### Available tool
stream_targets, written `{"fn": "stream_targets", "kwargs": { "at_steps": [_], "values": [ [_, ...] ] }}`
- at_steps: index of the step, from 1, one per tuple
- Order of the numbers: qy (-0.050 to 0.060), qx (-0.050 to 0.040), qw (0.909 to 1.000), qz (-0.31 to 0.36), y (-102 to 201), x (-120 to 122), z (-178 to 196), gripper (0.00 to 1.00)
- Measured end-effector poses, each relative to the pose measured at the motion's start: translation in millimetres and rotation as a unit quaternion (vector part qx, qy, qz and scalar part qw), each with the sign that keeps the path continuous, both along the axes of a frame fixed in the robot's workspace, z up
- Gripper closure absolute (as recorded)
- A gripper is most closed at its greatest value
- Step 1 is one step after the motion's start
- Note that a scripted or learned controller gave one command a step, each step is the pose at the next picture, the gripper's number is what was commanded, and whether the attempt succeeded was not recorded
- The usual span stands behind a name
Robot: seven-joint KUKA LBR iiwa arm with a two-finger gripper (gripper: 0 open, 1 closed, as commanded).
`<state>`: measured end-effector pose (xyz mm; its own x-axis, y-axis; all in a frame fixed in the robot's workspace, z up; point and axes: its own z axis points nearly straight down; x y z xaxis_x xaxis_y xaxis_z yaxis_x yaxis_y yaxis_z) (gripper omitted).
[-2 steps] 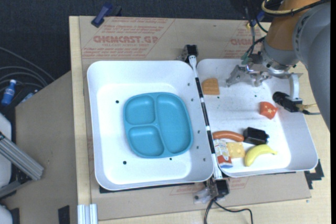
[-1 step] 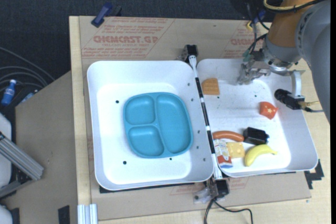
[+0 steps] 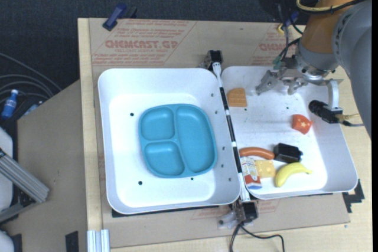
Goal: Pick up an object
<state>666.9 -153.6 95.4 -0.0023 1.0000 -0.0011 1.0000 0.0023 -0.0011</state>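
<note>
So the gripper (image 3: 277, 82) sits in the upper part of the right bin (image 3: 336, 144), hanging off the grey arm (image 3: 348, 15) that comes in from the upper right of the frame. The fingers look spread apart, splayed out over bare white floor, with nothing between them. No grab yet, going by this.

Stuff to pick from is all in the right bin. Nearest is a tan block (image 3: 237, 97) just left of the gripper, close to the divider between the bins. A red piece (image 3: 301, 123) sits lower right of the gripper. Then there's a cluster at the bottom of the frame: hot dog (image 3: 256, 153), black block (image 3: 288, 153), banana (image 3: 290, 173) and a small carton (image 3: 251, 173), all packed together and partly touching. The left bin (image 3: 112, 144) just has a blue tray (image 3: 176, 140) in the middle.

Best bet here is probably the tan block or the red piece, since each stands alone with room for the fingers on both sides. The tan block is closest but hugs the bin wall, so the arm should line the fingers up parallel with the divider, not across it. The bottom cluster seems like trouble: closing there could catch two things or shove the banana away. Center over the target, drop straight down, then close.
</note>
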Motion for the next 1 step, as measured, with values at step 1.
{"fn": "stream_targets", "kwargs": {
  "at_steps": [1],
  "values": [
    [0.0,0.0002,1.0,-0.002,-18.9,-94.6,-11.0,0.0]
  ]
}}
